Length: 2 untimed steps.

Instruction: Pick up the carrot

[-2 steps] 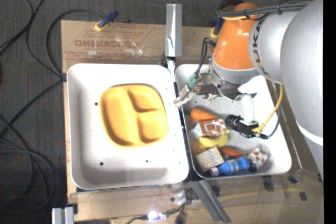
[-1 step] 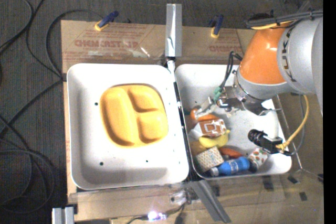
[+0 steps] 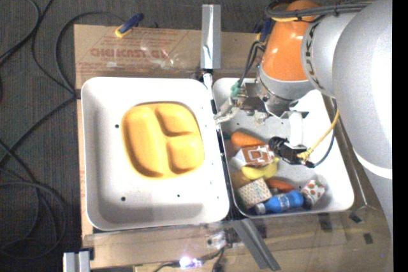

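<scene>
Grey arm bends over the right bin, above the carrot.

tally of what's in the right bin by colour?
Orange: 2, the carrot and a smaller orange piece
Yellow: 1, the banana-like item
Blue: 1, the bottle
Printed or patterned: 3, the small carton, the tan block, the red-and-white item
Total: 7 visible; the arm may hide more.

Robot lab, taped cardboard, loose cables
</scene>
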Each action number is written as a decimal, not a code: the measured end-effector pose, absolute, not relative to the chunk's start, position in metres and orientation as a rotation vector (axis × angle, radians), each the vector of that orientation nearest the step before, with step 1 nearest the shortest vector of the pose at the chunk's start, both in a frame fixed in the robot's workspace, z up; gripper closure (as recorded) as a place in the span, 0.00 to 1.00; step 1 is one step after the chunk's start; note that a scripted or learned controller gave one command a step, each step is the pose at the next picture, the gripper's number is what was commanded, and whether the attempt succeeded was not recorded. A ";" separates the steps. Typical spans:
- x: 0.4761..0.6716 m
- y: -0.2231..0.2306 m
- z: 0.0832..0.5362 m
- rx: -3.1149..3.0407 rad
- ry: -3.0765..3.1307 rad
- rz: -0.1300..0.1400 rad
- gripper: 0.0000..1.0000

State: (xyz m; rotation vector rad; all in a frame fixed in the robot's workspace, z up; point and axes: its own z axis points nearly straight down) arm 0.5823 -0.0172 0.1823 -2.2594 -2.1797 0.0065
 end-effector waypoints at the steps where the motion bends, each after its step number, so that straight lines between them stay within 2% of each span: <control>1: 0.618 0.004 0.183 -2.217 -2.225 0.006 0.00; 2: 0.540 -0.027 0.183 -2.196 -2.244 0.007 0.00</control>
